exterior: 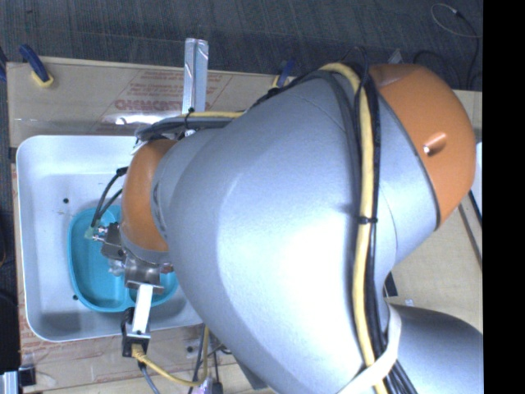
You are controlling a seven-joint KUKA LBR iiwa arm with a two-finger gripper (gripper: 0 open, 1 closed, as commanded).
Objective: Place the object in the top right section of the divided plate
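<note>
A blue divided plate (89, 257) lies in the left white bin (41, 187), near its front. The grey arm (312, 220) covers most of the view, and its orange wrist band (141, 208) hangs directly over the plate. The wrist and its cables hide the right part of the plate and the gripper's tips. A small light speck lies on the plate's upper left part, too small to identify. No object can be made out at the gripper.
A metal post (195, 76) stands behind the left bin on brown cardboard (156, 93). A blue and yellow clamp (34, 64) sits at the bench's far left corner. A yellow cable (168, 374) hangs below the bin's front edge.
</note>
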